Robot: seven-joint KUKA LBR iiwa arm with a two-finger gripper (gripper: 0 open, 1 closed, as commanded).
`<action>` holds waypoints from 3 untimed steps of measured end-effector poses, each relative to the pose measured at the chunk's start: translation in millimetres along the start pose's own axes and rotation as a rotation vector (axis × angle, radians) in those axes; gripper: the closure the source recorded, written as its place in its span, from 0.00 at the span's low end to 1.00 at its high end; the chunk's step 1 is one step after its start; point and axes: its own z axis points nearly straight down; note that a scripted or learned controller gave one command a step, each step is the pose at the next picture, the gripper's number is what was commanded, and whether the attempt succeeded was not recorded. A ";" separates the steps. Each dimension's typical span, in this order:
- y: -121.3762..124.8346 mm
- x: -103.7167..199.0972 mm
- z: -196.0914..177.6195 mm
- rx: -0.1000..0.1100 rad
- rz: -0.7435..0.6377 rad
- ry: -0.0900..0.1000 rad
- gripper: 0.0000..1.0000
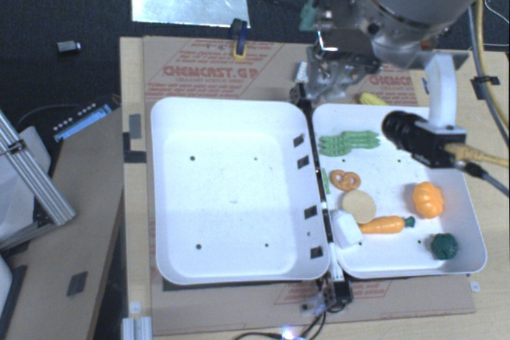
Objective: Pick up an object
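Observation:
The right bin (470,231) holds several toy foods: a green bunch (349,142), a pretzel (345,180), a beige disc (359,206), a carrot (382,225), an orange pumpkin-like piece (428,199), a dark green broccoli (445,245) and a white block (347,231). A yellow piece (372,99) lies at the bin's far edge. My gripper (335,80) hangs above the far left corner of the right bin, up over the yellow piece and the green bunch. Nothing shows in its grasp.
The left bin (231,187) lies beside the right one, with a black-clipped divider (315,171) between them. A black cylindrical unit (414,135) on the arm overhangs the right bin's far side. Cables run along the right. A yellow-blue clamp (239,40) stands behind the bins.

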 end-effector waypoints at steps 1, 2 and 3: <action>0.2 36.4 0.1 0.000 0.001 0.000 1.00; 0.5 68.7 0.2 0.000 0.001 0.000 1.00; 6.1 -4.3 -0.5 0.000 0.013 -0.002 1.00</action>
